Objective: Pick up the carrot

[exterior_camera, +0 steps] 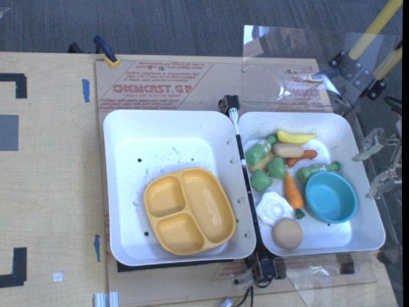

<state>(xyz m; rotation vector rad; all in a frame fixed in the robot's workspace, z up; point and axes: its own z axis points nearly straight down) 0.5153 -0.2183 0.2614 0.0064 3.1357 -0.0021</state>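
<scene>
The carrot (293, 192) is a small orange toy with a green stub at its near end. It lies lengthwise in the right bin (367, 235), between a white fried-egg toy (273, 208) and a blue bowl (330, 197). My gripper (377, 166) shows faintly at the right edge, over the right bin's outer rim. Its two fingers are apart with nothing between them. It is well to the right of the carrot, with the bowl in between.
The right bin also holds a banana (295, 136), a sausage (291, 150), several green vegetables (261, 165) and a brown egg (287, 233). A yellow divided plate (188, 210) sits in the left bin (128, 146).
</scene>
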